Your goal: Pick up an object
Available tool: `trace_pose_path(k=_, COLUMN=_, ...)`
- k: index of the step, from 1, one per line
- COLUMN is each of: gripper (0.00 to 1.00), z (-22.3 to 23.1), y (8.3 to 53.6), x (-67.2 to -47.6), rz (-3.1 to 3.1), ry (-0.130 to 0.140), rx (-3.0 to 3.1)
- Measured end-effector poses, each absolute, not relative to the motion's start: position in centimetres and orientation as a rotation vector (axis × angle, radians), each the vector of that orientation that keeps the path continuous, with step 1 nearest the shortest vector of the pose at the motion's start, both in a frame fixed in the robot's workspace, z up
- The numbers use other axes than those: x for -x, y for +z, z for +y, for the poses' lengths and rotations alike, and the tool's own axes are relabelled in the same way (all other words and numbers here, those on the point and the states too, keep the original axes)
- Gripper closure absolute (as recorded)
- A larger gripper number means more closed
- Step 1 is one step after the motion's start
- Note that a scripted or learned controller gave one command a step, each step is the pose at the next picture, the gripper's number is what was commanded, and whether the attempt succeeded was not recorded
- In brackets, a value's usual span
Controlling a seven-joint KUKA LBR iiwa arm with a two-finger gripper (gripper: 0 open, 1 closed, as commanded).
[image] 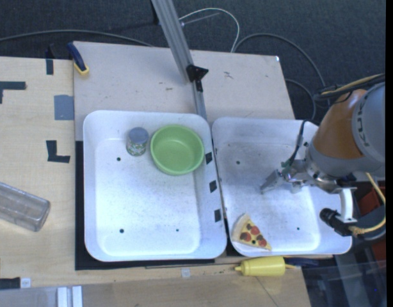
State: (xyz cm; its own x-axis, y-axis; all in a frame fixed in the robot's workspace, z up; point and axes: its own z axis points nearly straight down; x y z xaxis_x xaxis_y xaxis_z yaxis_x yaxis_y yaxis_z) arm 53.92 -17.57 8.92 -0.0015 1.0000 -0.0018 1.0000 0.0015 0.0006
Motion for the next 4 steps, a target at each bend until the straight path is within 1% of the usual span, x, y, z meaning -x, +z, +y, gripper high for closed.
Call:
trace_pose_path(k=1, gripper=1.0, z=-17.5, y=10.0, x=-53.9, rz=2.224, ry=0.0, rx=-2.218)
trace_pose_path(k=2, gripper=1.0, z=-18.1, y=16.1, x=-54.3, rz=2.22, ry=0.003, rx=-2.217)
trace_pose_path(k=3, gripper=1.0, z=-17.0, y=21.7, x=-54.6, rz=2.222, ry=0.004, rx=-2.215)
trace_pose_path(k=4, gripper=1.0, z=-17.0, y=21.7, x=-54.6, rz=2.224, ry=-0.001, rx=-2.22)
